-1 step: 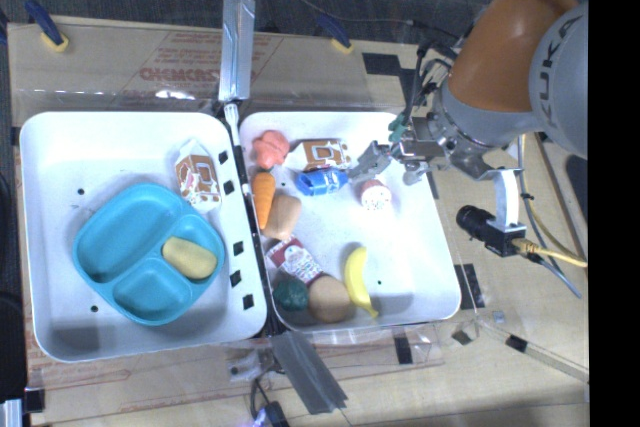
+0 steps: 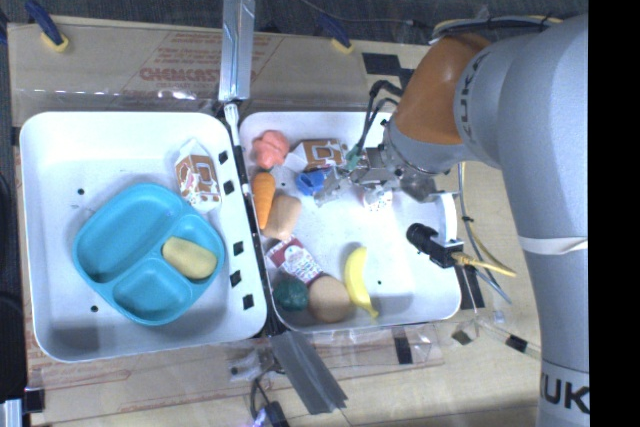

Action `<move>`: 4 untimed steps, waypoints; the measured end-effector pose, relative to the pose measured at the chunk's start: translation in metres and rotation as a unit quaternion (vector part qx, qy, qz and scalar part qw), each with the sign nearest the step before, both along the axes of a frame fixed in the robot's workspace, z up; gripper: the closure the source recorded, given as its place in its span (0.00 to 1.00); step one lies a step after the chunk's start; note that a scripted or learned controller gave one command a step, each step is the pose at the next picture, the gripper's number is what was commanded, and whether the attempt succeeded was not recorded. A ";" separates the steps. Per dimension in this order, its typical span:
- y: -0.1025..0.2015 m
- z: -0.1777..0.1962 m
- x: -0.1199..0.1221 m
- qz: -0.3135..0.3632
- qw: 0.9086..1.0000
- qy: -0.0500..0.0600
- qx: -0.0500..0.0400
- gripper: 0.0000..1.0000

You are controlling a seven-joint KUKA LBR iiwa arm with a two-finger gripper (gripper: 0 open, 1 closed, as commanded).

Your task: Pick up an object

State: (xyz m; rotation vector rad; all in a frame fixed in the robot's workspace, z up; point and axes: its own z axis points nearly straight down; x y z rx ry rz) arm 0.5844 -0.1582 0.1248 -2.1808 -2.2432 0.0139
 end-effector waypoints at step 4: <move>0.022 -0.026 0.059 0.081 0.997 0.004 0.000 1.00</move>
